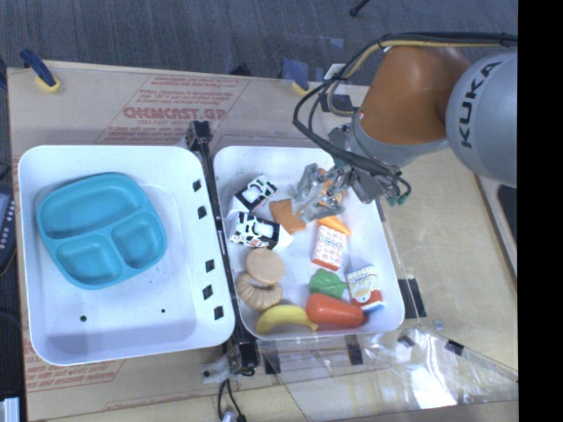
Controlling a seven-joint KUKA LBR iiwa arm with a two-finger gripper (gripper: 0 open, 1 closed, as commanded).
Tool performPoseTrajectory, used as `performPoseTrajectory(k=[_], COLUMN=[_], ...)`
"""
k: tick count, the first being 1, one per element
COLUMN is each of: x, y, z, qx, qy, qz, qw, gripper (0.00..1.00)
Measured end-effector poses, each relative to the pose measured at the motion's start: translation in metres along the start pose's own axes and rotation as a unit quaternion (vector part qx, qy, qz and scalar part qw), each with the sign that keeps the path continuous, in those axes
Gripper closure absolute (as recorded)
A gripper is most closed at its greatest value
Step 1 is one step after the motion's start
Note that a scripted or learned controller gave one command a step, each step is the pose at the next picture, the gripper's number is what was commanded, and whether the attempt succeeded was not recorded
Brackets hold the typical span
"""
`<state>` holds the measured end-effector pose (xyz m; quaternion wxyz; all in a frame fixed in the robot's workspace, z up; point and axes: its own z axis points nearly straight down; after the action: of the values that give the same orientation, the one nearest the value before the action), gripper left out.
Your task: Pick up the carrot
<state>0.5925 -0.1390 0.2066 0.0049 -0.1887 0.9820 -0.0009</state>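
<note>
Grey arm [493,104] reads "KUKA"; bench [176,108] "CHEMCAST GP"; jaws' state unclear; carrot [334,311] lies binned.

One fixed overhead camera, angled down on both bins [378,227]

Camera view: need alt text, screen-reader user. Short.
Seen from above, the gripper hangs over the back of the right bin, apart from the carrot, which lies at the bin's front edge beside a banana. The left bin holds a blue divided tray.
</note>
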Motion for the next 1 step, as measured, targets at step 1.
performPoseTrajectory(k=[1], x=[0.0021], y=[-0.0009], z=[0.0022], qx=[-0.001], qy=[0.002], qz=[0.001], qw=[1.0], gripper=[0.0])
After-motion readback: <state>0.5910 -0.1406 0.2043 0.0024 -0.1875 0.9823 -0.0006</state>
